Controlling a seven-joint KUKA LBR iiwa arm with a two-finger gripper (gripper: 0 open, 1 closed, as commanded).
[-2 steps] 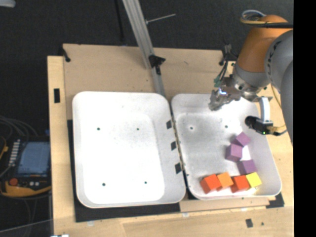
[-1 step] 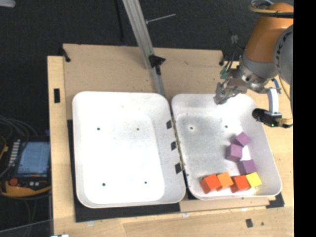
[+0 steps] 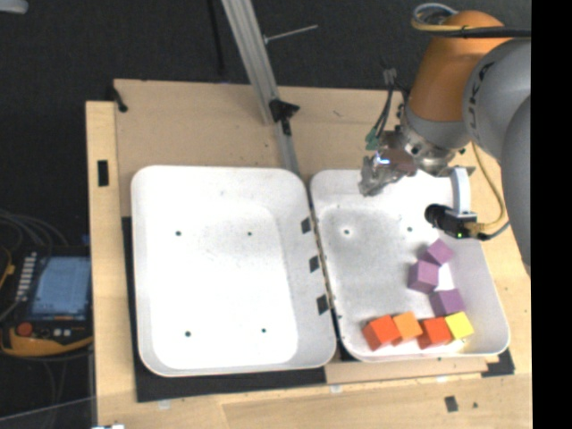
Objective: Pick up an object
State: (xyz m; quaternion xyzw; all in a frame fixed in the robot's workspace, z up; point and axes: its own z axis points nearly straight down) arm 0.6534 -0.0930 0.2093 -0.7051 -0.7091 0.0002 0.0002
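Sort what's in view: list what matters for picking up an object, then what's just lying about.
For the job:
- pincer
- purple blocks
- orange blocks
- yellow block
- right bin

Lying about:
- left bin
- blue-screened device left of the bench
- metal pole

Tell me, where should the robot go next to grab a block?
Probably toward the near corner of the right bin. The gripper hovers over its far end, while the purple blocks and orange blocks sit at the near end.
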